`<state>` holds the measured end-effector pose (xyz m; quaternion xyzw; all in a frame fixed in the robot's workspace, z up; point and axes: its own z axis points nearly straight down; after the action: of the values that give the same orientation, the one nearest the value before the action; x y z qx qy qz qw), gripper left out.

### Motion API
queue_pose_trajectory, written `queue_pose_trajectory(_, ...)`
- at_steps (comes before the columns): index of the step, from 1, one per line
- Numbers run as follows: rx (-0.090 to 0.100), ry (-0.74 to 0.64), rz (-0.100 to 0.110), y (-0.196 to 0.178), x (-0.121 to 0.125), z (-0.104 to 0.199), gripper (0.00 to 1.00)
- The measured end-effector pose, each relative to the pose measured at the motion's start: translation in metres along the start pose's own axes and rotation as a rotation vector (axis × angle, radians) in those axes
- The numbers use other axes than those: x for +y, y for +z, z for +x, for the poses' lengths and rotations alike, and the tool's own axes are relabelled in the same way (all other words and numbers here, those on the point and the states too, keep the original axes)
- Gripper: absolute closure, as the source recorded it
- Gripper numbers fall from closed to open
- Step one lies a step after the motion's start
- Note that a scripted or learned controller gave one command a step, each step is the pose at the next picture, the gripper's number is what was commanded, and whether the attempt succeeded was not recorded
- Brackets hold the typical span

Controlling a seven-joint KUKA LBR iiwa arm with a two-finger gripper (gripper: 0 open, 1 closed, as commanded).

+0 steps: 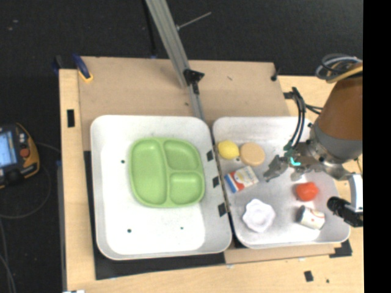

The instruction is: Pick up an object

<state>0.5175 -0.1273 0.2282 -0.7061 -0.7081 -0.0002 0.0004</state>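
By the right bin's [244, 240] near edge lie a white cup [258, 216] and a small white item [310, 218]. Behind them, a red ball [307, 191] and a carton [243, 179]. The gripper [283, 166] hangs mid-bin, fingers spread, holding nothing. Farther back: a lemon [228, 150] and a tan disc [253, 154]. A green tray [166, 172] sits in the left bin [110, 224].

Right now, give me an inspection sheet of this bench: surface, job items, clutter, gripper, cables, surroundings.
Surface: wooden bench bearing a left bin and a right bin, side by side.
Job's things: in the right bin, yellow ball, tan round piece, small printed packet, orange-red object, white crumpled object, white cylinder.
Clutter: green divided plate in the left bin.
Gripper: gripper low over the right bin; nothing seen between its fingers.
Cables: black cables along the arm.
Surroundings: slanted metal rail; handheld pendant at left.
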Motion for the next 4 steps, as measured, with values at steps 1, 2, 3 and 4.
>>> queue_pose_trajectory(1, 0.000, 0.000, -0.002, -0.001, 0.001, 0.000, 0.00)
queue_pose_trajectory(2, -0.002, 0.003, 0.003, 0.061, -0.003, 0.003, 0.00)
queue_pose_trajectory(3, -0.002, 0.003, 0.003, 0.105, -0.007, 0.006, 0.00)
queue_pose_trajectory(4, -0.003, 0.004, -0.002, 0.127, -0.006, 0.005, 0.00)
